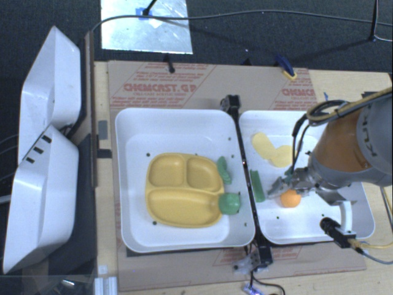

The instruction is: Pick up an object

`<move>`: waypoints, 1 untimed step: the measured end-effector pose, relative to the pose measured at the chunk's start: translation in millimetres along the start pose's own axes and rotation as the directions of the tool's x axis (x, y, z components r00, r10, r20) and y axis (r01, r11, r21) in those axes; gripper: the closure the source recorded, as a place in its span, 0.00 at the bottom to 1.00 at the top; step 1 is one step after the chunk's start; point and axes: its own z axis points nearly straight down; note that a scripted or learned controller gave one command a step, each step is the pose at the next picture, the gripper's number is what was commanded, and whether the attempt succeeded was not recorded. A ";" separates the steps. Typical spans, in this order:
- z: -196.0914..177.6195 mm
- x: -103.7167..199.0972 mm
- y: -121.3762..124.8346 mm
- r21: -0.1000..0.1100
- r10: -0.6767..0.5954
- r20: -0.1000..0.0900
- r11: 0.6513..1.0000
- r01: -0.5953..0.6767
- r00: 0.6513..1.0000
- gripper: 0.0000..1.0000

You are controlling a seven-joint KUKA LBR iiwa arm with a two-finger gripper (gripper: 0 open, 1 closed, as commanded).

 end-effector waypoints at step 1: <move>-66.4 19.6 -0.7 -0.006 -0.003 0.000 1.000 0.003 1.000 0.00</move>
